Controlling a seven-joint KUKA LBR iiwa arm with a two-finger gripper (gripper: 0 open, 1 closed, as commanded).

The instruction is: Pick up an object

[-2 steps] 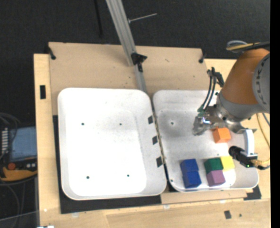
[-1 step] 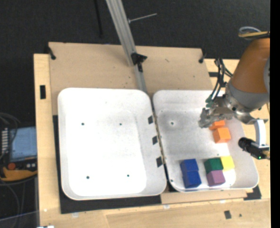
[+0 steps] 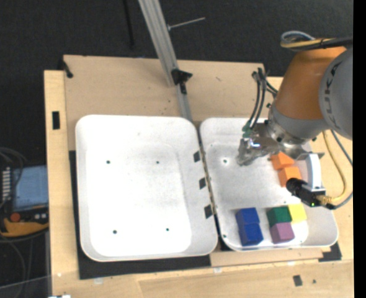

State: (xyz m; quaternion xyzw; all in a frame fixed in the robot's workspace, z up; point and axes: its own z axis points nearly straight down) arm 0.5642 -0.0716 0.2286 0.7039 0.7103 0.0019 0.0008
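My gripper (image 3: 247, 154) hangs over the upper middle of the right bin (image 3: 229, 185), its metal fingers pointing down and left above bare bin floor. Nothing shows between them. An orange block (image 3: 285, 168) lies just right of the gripper, partly hidden under the wrist. Along the bin's front edge sit a blue block (image 3: 249, 226), a green block (image 3: 278, 216), a yellow block (image 3: 296, 213) and a purple block (image 3: 283, 231).
The left bin (image 3: 136, 185) stands beside the right one, with small clips along the shared rim. A slanted metal rail (image 3: 164, 48) crosses the back of the bench. Cables trail from the wrist on the right.
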